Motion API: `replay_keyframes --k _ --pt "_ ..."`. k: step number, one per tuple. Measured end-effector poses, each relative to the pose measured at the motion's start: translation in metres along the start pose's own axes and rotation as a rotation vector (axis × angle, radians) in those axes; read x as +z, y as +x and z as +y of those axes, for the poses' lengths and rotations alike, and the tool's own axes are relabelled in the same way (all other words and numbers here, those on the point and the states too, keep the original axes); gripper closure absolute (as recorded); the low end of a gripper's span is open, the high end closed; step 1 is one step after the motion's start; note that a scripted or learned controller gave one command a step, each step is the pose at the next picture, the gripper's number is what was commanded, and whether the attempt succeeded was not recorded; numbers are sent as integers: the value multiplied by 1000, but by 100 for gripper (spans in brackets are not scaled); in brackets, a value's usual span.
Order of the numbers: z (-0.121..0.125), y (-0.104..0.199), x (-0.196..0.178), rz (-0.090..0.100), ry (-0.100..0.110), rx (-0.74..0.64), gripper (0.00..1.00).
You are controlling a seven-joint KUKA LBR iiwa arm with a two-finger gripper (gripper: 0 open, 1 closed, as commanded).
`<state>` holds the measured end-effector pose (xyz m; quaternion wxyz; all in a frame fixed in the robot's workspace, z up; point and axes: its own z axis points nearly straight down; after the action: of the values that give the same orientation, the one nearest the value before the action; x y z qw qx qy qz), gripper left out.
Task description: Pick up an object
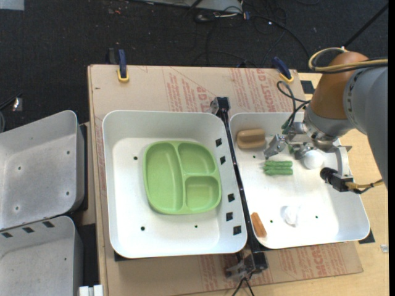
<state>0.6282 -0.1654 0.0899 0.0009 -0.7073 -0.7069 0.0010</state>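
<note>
From the overhead camera view, the grey arm with its orange band (333,94) reaches in over the right-hand shallow white bin (345,227), and its two-finger gripper (282,145) hangs low near the bin's far side. Whether the fingers are parted or pinched I cannot tell; the metal parts blur together at this angle, and nothing is visibly between them.

The nearest candidate is a small green ribbed block (278,167) lying flat on the bin floor just below the gripper. A tan, rounded bread-like piece (250,138) sits just to the gripper's left, close to the divider. My guess is the arm is lining up on one of these two (the green one seems likelier).

Elsewhere in that bin, a small orange sausage-shaped piece (258,225) lies by the near left corner and a crumpled whitish scrap (289,214) rests beside it, both well apart from the gripper. A white rounded part (312,159) sits under the wrist. The left white bin (117,165) holds a light green compartment tray (182,177).
</note>
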Motion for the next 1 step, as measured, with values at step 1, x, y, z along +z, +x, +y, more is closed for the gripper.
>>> replay_keyframes --k 1 --pt "1 0 -13 -1 -5 0 100"
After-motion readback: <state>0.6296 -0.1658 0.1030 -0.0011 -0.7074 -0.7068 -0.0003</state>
